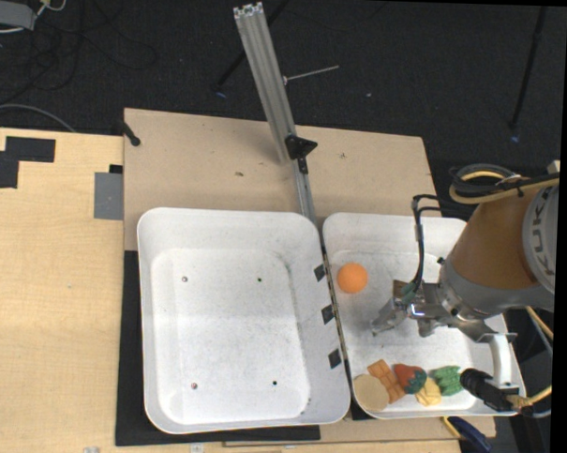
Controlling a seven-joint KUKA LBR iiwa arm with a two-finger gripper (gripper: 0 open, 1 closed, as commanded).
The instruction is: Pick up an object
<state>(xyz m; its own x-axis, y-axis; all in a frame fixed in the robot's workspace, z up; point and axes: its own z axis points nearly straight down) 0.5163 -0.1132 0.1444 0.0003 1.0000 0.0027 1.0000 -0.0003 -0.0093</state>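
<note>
Bins come first: we see two shallow white ones side by side on the surface (221,162). The left bin (228,322) shows a bare speckled floor. The right bin (377,236) holds an orange ball (352,278) near its left wall, about midway between the far and near rims. Along its near rim we find a small cluster: a tan round piece (371,394), an orange-brown piece (384,375) just beside it, a red piece (410,377), a yellow piece (429,393) and a green piece (448,379), all touching or nearly so.

The ball looks smooth, round and evenly orange, lying alone on the bin floor, well apart from the cluster.

The arm (503,254) reaches in from the right, its orange band above the wrist. Our claw (392,319) hangs low over the right bin, just right of and nearer than the ball, apart from it. We cannot tell how its tips are set, and we see nothing between them.
</note>
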